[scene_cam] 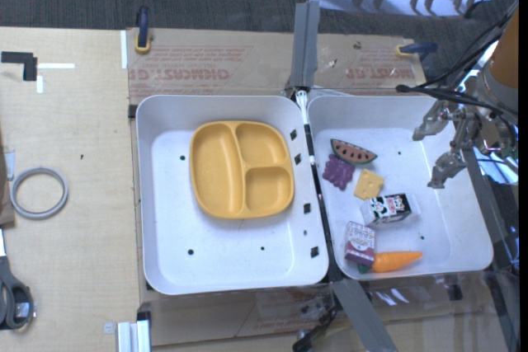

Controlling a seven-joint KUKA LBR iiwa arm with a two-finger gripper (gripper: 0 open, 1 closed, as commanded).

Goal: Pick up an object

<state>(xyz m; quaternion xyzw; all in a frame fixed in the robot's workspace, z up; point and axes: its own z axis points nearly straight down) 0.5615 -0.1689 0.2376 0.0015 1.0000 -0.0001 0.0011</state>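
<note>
The right bin [462,247] holds several toy foods on its left side: a watermelon slice [353,151], purple grapes [337,171], a yellow cheese wedge [369,184], a black-and-white milk carton [388,208], a small red-and-white carton [359,243] and an orange carrot [394,260]. My gripper [436,152] hangs over the bin's upper right part, to the right of the foods and apart from them. It is open, with nothing between its fingers.
A yellow divided plate [242,169] lies in the left bin [165,251]. On the bench to the left are a tape roll [37,192] and scissors [12,305]. Clamps [143,30] sit along the back edge behind the bins.
</note>
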